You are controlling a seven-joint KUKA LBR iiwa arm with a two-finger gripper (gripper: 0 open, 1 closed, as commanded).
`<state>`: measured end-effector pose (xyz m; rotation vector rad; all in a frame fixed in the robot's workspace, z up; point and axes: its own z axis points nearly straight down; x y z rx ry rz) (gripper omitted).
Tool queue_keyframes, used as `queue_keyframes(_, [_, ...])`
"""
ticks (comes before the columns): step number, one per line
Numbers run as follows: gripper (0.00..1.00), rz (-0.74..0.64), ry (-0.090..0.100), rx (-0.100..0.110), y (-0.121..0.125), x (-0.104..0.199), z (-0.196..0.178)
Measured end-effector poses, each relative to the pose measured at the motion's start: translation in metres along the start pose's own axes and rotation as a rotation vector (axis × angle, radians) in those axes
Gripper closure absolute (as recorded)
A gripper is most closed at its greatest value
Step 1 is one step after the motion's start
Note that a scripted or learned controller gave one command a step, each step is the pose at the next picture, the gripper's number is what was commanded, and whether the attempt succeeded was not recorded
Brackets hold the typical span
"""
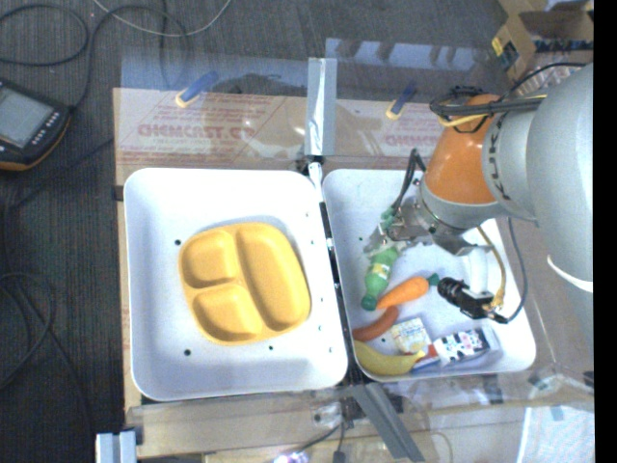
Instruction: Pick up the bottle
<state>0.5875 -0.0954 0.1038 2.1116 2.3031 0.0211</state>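
Currently the hand [390,228] sits at the upper end of the bottle [377,277] in the right bin [521,350]; its opening cannot be judged. Carrot [403,292] lies just beside. Advice: centre over the bottle's body, clear of the carrot, before closing.

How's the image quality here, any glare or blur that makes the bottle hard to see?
Camera view: soft, even light with faint shadows; white bins look bright but not blown out. The green bottle is small and slightly soft, its top end hidden under the gripper; clear sheet behind the bins shows mild sheen.
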Motion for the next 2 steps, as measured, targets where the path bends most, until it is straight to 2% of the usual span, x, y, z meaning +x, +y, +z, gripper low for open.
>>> queue_keyframes(1, [1.0,0.103,-0.001,0.023,0.022,0.026,-0.102])
queue_keyframes(2, [1.0,0.218,-0.001,0.026,0.049,0.038,-0.078])
